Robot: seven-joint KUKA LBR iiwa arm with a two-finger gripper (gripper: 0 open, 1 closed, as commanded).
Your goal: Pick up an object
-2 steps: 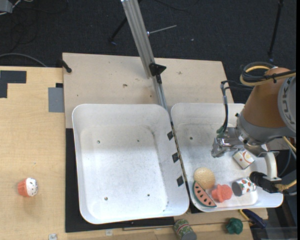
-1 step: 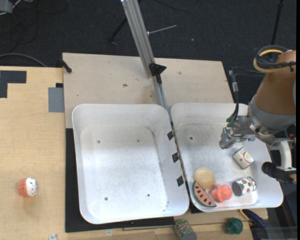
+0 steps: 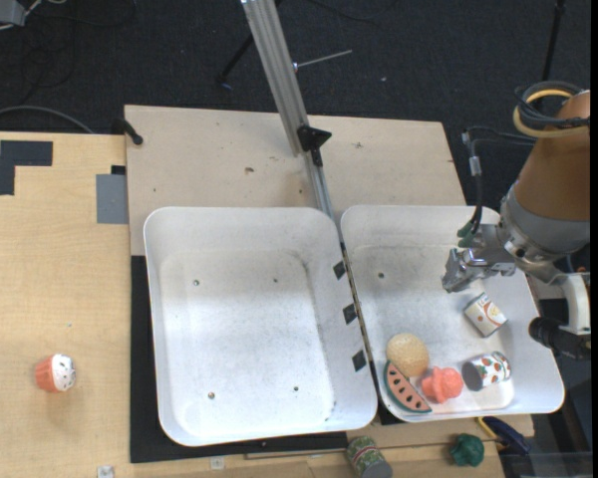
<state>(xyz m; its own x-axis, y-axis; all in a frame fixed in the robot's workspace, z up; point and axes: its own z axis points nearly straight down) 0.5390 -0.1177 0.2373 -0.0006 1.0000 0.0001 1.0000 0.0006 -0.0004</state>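
So the two white bins take up most of the bench, the left bin sitting bare and the right bin holding all the goodies down at its near end. The arm comes in from the right, big grey body with the orange bit on top, and it's parked over the right bin's far-right side. The gripper hangs just above the bin floor with nothing pinched in it that I can see; honestly can't tell how it's set, too small and shiny to read. Closest candidate is the little white box just below and to the right of it. Further toward the near rim you've got a tan ball, a watermelon slice, a pink toy touching the slice, and a strawberry-print cup lying on its side. Looks to me like we're in the approach step, nothing grabbed yet. Next move probably means shifting over the white box, lining up, and dropping straight down on it.
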